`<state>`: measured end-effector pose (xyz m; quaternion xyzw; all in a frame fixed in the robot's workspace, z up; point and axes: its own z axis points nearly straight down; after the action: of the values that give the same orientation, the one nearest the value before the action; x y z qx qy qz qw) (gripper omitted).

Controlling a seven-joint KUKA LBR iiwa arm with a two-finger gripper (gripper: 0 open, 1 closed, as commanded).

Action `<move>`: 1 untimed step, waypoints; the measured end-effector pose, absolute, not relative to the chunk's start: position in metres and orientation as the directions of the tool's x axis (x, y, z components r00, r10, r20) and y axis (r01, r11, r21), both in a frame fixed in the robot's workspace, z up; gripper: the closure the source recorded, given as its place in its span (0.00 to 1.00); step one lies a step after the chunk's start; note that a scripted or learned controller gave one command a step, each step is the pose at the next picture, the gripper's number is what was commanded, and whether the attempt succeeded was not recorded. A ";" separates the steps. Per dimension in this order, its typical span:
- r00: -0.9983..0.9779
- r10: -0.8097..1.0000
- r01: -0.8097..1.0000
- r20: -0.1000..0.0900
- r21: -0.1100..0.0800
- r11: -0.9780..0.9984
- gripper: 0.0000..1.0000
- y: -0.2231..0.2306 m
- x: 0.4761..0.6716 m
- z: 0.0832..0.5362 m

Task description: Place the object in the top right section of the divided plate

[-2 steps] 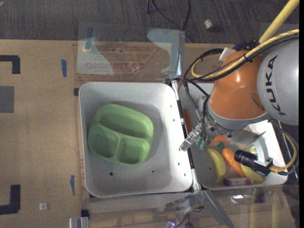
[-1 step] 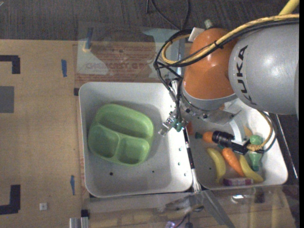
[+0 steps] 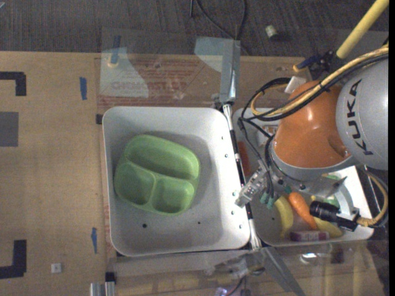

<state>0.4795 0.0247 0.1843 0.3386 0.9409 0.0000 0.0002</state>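
Observation:
The green divided plate (image 3: 158, 173) lies in the left bin (image 3: 185, 233), with one long section along its far side and two small sections along its near side. All three sections hold nothing. My gripper (image 3: 279, 193) is down in the right bin (image 3: 259, 227), mostly hidden under the orange wrist. Just beside it lie a yellow banana (image 3: 284, 213) and an orange carrot (image 3: 302, 209). I cannot see whether anything is held.
More small items sit in the right bin's near part: a second yellow piece (image 3: 328, 229), a pink block (image 3: 302, 235) and something green (image 3: 331, 200). A red strip (image 3: 242, 156) lies by that bin's left wall. The arm covers most of the right bin.

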 end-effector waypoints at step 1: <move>-0.854 0.521 0.521 -0.003 0.003 0.854 1.00 0.083 0.502 0.209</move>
<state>0.5022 0.0828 0.2094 0.2706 0.9627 0.0011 0.0019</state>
